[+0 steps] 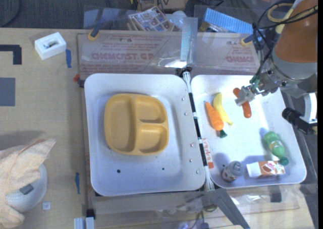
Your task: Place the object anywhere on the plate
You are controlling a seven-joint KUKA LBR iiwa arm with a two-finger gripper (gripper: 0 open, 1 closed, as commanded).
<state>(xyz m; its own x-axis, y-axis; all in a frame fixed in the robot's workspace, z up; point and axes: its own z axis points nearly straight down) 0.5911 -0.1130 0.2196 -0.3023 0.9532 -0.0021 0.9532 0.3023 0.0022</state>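
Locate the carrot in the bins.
The carrot lies in the right bin, near its left wall, touching or just beside the banana on its right, left of the gripper.

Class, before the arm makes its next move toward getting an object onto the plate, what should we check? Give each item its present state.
1. Plate sits flat in the left bin: ok.
2. Plate compartments free of objects: ok.
3. Hand is over the right bin: ok.
4. Sausage sits at the hand: ok.
5. Sausage truly gripped: cannot tell.
6. Carrot and banana lie apart from the hand: ok.
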